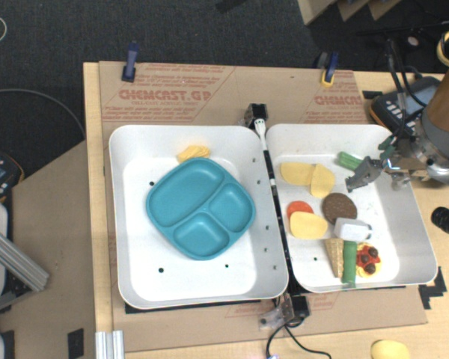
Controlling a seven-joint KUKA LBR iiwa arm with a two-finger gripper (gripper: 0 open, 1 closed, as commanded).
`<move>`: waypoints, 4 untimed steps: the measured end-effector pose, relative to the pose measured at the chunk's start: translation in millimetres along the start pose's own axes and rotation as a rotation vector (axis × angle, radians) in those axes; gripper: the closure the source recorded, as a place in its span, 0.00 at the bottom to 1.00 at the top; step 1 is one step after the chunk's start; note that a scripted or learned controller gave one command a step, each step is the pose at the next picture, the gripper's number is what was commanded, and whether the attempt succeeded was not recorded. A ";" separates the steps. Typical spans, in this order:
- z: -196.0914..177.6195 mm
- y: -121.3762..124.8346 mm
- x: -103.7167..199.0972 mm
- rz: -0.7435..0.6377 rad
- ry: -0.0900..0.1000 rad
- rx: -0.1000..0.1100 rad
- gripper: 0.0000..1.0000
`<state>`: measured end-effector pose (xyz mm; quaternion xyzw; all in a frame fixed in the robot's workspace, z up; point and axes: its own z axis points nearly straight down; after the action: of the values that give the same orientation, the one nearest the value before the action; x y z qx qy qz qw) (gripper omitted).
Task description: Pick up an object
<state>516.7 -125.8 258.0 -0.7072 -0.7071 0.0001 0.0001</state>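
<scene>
Camera view: two white bins sit side by side on the tabletop (209, 88). The left bin (135, 200) holds one blue divided tray (200, 209) at its center and one small yellow piece (192, 153) at the tray's 12 o'clock, just beside its rim. The right bin (404, 230) holds toy food: three yellow pieces (298, 173), (322, 180), (308, 226), one red piece (300, 209), one brown disc (338, 206), one white block (354, 230), one tan wedge (334, 256), one long green stick (349, 262), one red-and-orange berry piece (368, 256), and one short green piece (349, 160) at 12 o'clock. The claw (361, 176) hovers at the bin's 1 o'clock, beside the short green piece, spread and pinching nothing.
</scene>
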 end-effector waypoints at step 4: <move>-221.0 -37.4 -47.6 0.007 -0.007 -0.014 1.00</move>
<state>479.3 -173.5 479.0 -0.7096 -0.7046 -0.0022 -0.0073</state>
